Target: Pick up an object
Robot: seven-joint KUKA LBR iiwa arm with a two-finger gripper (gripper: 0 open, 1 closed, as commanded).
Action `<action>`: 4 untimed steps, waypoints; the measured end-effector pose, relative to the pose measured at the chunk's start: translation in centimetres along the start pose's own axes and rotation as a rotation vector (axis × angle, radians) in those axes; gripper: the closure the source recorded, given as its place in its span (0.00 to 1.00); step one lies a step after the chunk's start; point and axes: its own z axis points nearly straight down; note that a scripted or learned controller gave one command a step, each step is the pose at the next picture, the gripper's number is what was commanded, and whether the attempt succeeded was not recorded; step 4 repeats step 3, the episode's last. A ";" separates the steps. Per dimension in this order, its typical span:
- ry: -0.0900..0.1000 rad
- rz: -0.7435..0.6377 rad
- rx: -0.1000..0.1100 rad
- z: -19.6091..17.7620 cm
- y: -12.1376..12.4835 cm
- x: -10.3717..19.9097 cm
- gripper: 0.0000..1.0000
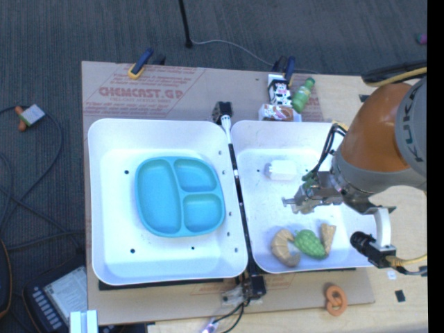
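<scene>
- White right bin (pixel 257 186): holds the candidate objects, loose and apart, so each offers a clear approach.
- Claw (pixel 300 203): centre-right of frame, low over the bin floor, grasping nothing visible; whether it is released or clenched cannot be told.
- Green leafy toy (pixel 310 243): lower right, between a tan bread-like piece (pixel 283 246) and a cone-shaped piece (pixel 327 234).
- White block (pixel 282 170): above the claw.
- Blue divided plate (pixel 179 195): left bin.

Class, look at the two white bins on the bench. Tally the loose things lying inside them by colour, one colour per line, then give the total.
Blue: 1, the divided plate in the left bin
White: 1, the small block in the right bin
Tan: 2, the rounded piece and the wedge piece
Green: 1, the bumpy piece
Total: 5
</scene>
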 end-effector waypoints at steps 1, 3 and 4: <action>0.001 -0.001 0.000 -0.1 0.0 1.6 1.00; 0.000 0.000 0.000 0.4 1.5 0.2 1.00; 0.000 0.000 0.000 0.4 1.5 0.2 1.00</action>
